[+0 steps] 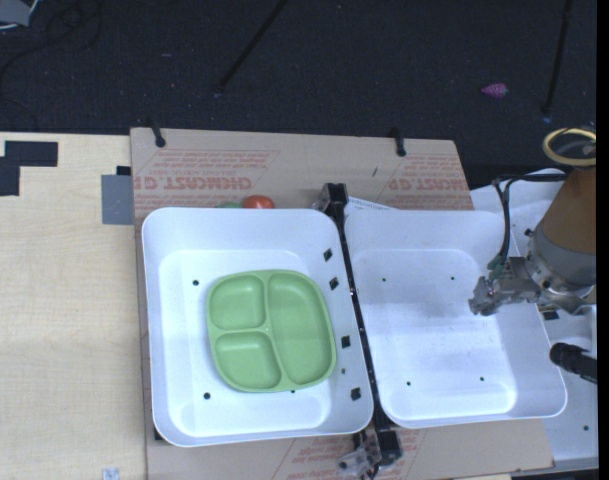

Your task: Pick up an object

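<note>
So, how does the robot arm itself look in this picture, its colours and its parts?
The arm enters from the right: an orange band above a grey wrist section. The gripper is small, grey metal with dark parts. A black cable loops beside the arm.

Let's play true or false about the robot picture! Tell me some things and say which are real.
1. The green plate lies in the left bin. True.
2. The plate has three sections. True.
3. The robot's hand is over the left bin. False: it is at the right bin, near that bin's right side.
4. The plate is red. False: it is light green.
5. The hand is touching the plate. False: they are apart, in different bins.
</note>
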Robot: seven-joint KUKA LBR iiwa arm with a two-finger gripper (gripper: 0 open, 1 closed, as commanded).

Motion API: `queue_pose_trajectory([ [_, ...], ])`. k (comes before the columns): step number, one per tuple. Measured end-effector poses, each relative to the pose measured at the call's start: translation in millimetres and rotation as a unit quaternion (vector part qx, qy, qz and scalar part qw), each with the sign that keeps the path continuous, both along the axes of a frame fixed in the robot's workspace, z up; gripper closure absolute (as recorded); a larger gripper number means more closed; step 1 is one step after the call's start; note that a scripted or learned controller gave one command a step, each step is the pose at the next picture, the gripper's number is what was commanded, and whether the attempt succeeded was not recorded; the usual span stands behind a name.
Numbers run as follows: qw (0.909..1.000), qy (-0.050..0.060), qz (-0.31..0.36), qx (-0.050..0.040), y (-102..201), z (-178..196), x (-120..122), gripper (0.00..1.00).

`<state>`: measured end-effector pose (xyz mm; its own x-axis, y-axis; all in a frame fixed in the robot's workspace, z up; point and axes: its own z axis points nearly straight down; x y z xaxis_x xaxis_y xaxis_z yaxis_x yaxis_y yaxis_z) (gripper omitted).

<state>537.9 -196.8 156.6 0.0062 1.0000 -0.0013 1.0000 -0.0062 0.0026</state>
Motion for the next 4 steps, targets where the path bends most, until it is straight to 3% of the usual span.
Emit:
queue_pose_trajectory([
  [1,1.0000,0.000,0.004,0.0001,-1.0,50.4,0.9,1.00],
  [4,1.0000,0.004,0.005,0.0017,155.4,39.5,32.1,1.00],
])
